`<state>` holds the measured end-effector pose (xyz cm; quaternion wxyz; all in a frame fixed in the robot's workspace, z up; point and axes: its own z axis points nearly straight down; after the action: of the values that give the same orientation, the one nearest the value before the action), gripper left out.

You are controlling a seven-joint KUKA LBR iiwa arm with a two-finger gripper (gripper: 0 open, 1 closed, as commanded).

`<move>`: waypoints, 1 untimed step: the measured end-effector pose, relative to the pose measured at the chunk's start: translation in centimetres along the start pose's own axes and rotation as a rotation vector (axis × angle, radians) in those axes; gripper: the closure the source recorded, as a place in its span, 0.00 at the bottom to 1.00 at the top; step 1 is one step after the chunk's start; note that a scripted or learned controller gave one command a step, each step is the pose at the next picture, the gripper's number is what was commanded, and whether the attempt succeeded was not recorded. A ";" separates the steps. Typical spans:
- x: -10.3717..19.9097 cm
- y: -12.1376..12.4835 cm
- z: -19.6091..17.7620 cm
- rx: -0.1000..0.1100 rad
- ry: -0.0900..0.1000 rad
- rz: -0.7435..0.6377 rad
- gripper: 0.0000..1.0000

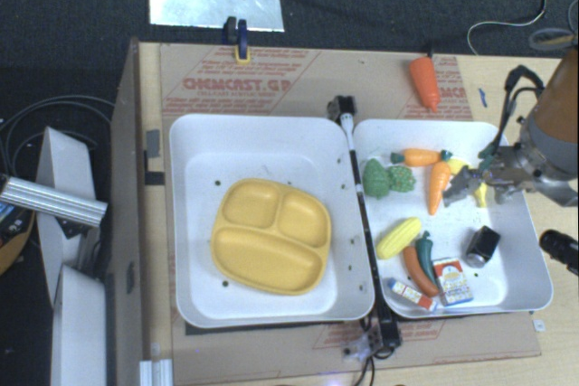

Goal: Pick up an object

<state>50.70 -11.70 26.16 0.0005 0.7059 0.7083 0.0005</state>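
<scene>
Tool [463, 187] open, empty, over right bin [520, 285]; carrot [438, 183] just left.

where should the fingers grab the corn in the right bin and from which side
Grip the corn across its middle, coming straight down from above. It lies flat on the right bin floor, long axis slanted, so closing across its narrow width looks best. The sausage beside its lower end crowds that end.
</scene>
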 end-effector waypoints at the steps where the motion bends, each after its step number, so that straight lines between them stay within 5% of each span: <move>1: 1.5 -1.0 9.8 0.002 0.000 0.002 0.00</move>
<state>49.66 -10.17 16.40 -0.0002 0.7067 0.7075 0.0000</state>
